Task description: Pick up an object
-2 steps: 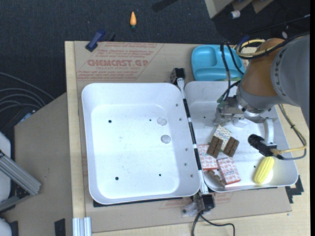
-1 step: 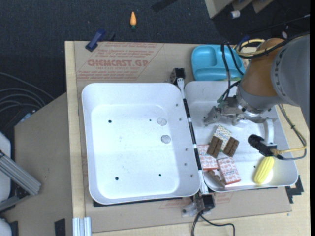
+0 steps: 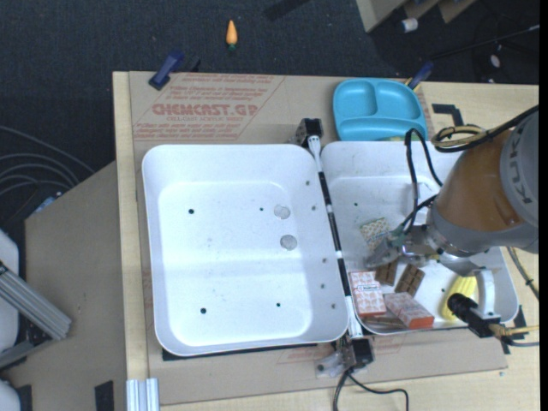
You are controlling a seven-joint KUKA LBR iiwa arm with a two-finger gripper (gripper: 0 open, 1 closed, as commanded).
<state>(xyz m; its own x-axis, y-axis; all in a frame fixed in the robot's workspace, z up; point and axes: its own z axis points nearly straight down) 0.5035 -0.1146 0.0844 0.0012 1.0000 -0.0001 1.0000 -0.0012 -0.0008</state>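
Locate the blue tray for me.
In the camera view, the blue tray lies at upper right, just behind the far rim of the right-hand bin.

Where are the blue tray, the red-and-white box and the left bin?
blue tray point(image 3: 378, 130): camera view, on its bare front compartment.
red-and-white box point(image 3: 366, 295): camera view, on its top face.
left bin point(image 3: 231, 268): camera view, on its bare floor.

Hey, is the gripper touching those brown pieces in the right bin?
Cannot tell. In the camera view the gripper sits right over the brown pieces, hiding any contact or gap.
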